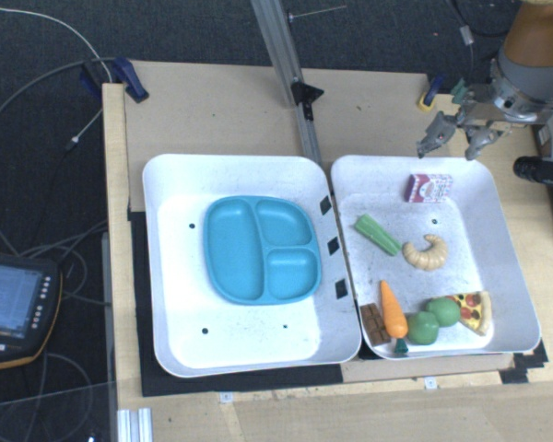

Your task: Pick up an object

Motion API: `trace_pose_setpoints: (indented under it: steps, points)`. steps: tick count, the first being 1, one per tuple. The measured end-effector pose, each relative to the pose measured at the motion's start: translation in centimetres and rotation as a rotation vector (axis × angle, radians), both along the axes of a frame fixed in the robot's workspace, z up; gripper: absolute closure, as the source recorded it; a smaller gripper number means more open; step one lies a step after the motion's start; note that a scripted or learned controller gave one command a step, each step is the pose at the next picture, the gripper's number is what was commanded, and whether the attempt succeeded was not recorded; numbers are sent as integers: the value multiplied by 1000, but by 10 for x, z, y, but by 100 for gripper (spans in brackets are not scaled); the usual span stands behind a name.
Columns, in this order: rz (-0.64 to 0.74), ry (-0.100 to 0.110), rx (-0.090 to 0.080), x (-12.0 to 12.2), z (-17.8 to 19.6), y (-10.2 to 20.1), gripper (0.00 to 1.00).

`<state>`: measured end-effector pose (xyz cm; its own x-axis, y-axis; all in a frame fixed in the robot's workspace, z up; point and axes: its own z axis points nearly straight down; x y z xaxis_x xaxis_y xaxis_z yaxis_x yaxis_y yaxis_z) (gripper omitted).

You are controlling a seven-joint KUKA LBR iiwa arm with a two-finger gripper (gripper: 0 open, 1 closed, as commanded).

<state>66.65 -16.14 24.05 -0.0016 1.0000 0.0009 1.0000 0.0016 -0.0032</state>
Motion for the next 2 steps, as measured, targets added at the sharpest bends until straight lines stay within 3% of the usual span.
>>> trace_pose_setpoints:
  steps: [1, 2]
  points:
    - [0, 0, 0, 0, 0, 0, 0]
    - [-2, 3, 0, -4, -44, -4, 0]
